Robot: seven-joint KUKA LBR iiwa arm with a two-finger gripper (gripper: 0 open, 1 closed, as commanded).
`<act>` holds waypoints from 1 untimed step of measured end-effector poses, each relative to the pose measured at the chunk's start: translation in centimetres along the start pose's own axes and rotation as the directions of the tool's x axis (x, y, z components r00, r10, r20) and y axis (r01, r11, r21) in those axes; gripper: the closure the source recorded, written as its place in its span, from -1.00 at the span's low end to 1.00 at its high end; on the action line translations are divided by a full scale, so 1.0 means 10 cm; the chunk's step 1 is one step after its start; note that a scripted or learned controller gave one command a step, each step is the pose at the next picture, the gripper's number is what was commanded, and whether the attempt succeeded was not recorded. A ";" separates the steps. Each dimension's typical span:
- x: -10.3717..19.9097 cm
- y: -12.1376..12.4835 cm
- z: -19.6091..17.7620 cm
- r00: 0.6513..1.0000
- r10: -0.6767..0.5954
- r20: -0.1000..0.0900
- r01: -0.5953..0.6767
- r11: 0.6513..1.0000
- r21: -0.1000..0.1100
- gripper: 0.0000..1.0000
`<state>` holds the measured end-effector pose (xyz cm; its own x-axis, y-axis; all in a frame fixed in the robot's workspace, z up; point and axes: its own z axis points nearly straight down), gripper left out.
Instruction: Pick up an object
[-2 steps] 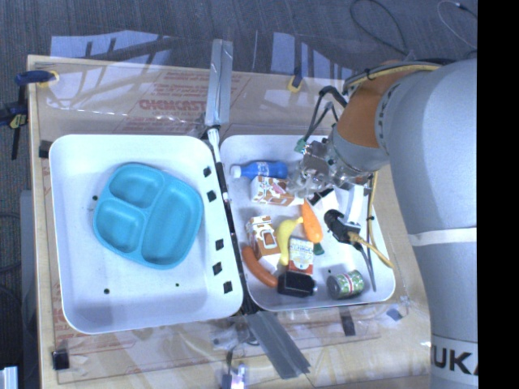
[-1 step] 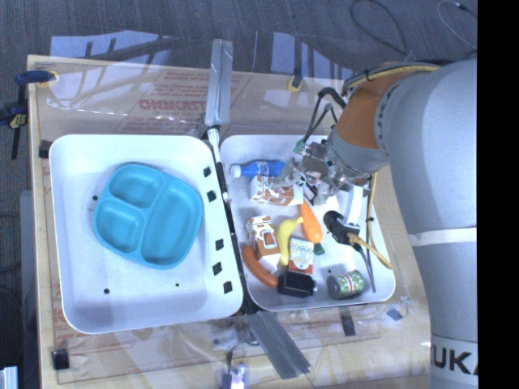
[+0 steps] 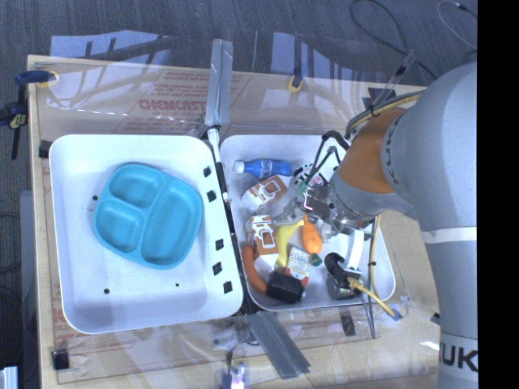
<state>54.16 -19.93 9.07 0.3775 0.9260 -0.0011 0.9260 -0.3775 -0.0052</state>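
My gripper point(image 3: 311, 196) reaches down into the right bin point(image 3: 388, 259) from the right, low over the pile. Just below it lie an orange carrot-like piece point(image 3: 311, 235) and a yellow banana point(image 3: 285, 240). To its left sits a brown and white carton point(image 3: 268, 189), with a blue bottle point(image 3: 263, 167) behind that. A second small carton point(image 3: 261, 229), a green and white packet point(image 3: 298, 259), a black block point(image 3: 285, 286) and a long orange piece point(image 3: 252, 269) fill the bin's front left. I see nothing clearly held.
The left bin point(image 3: 73, 241) holds a blue divided plate point(image 3: 148, 213). A raised divider point(image 3: 220, 217) with black clips runs between the bins. The grey arm point(image 3: 438, 152) covers the right bin's right side.
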 end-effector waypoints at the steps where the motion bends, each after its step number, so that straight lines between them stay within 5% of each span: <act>1: 0.15 0.36 -1.50 0.998 -0.061 -0.001 0.061 0.998 -0.002 -1.00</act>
<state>58.09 -19.93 24.07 0.3203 0.9473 -0.0002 0.9473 -0.3203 -0.0030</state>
